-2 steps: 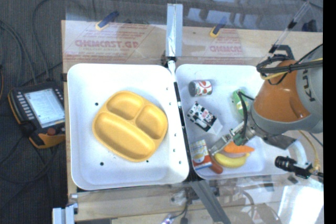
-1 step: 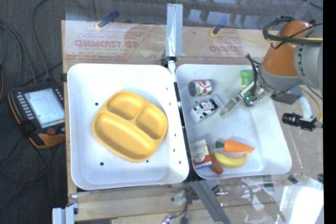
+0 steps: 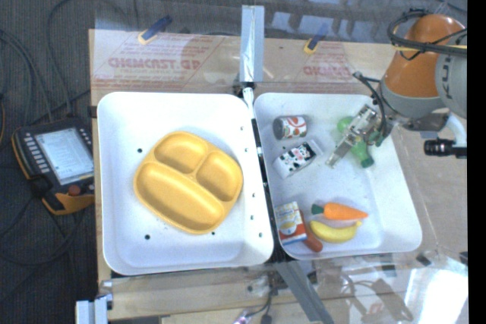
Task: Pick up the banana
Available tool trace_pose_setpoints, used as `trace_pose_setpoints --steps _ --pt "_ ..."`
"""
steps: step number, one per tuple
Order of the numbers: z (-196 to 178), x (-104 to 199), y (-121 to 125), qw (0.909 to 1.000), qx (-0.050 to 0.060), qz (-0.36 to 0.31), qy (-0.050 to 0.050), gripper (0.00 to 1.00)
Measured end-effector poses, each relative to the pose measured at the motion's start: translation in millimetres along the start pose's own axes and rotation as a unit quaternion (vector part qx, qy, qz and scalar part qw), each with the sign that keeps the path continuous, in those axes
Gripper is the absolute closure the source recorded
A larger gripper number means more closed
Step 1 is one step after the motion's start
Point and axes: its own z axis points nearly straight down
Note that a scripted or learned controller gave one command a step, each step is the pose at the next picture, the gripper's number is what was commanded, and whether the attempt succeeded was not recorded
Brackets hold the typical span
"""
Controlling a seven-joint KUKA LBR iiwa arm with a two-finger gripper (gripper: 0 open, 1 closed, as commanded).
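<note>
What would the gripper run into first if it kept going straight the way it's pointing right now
The gripper points down and left in the camera view, toward the bare floor of the right bin. Extended, that line passes between the black-and-white carton and the carrot, so it probably meets bin floor first, though height is unclear.

"CHEMCAST GP", upside down, on the protective sheet (image 3: pixel 156 61).

A carrot (image 3: pixel 343 212) lies against the banana (image 3: pixel 334 231) above, a small carton (image 3: pixel 288 221) crowds its left; its right is open.
</note>
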Motion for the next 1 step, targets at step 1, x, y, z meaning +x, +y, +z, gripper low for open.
trace_pose_setpoints --steps 1 --pt "12.4 -38.5 13.8 0.9998 -0.006 -0.018 0.003 0.0"
